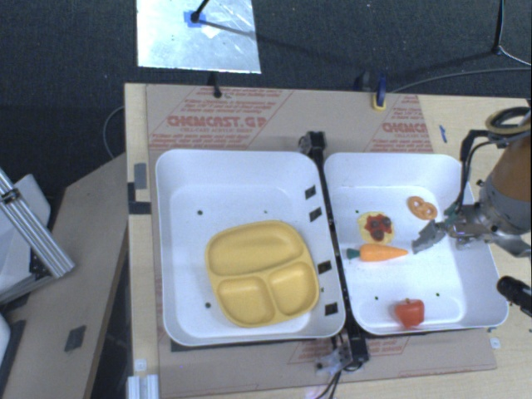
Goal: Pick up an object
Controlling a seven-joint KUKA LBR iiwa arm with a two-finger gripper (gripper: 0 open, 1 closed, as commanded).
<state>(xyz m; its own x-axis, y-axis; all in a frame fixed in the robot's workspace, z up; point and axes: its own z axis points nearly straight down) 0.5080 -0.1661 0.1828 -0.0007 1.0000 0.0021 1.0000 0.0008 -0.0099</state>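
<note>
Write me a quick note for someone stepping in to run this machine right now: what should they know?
Gripper: low in the right bin, beside the tip of the toy carrot; no object is seen between its fingers.
Right bin also holds a pretzel, a small pizza and a red pepper.
Left bin holds a yellow divided plate.
Done: nothing picked up yet.
Left: grasp and lift one object.

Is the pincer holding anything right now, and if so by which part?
Nothing is held: the pincer hovers just right of the toy carrot, which lies on the right bin floor.
</note>
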